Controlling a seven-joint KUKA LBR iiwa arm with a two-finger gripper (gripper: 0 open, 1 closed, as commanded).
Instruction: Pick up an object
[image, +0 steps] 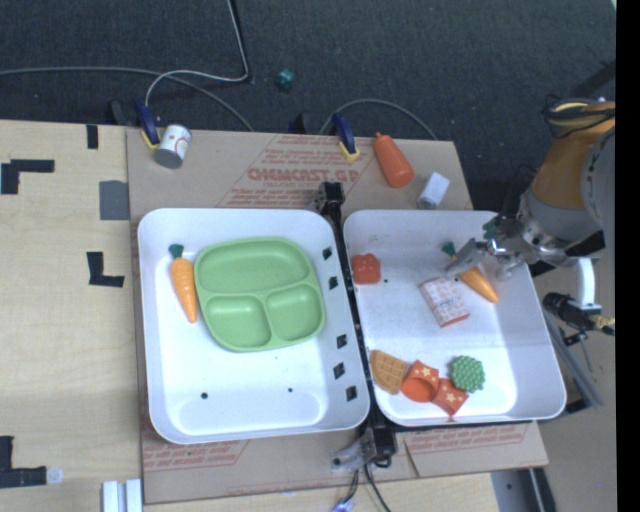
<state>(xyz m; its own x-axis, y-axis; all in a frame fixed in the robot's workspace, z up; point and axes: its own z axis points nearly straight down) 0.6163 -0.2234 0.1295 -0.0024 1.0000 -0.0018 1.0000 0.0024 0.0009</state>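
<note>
My gripper (470, 256) hangs over the upper right part of the right bin (520, 340), reaching in from the right. Just below it lies a small orange wedge-shaped toy (481, 286), touching or nearly touching the gripper's tip. A pinkish box (443, 301) lies to the left of the wedge. A red toy (366, 268) sits near the bin's left wall. Along the front of the bin lie a waffle-like piece (388, 370), an orange-red piece (419, 382), a small red block (450, 398) and a green broccoli (467, 373).
The left bin (160, 390) holds a green divided plate (262, 293) and a toy carrot (183, 286). On the cardboard behind the bins lie an orange bottle (393, 160), a white cube (434, 188) and a small can (173, 145).
</note>
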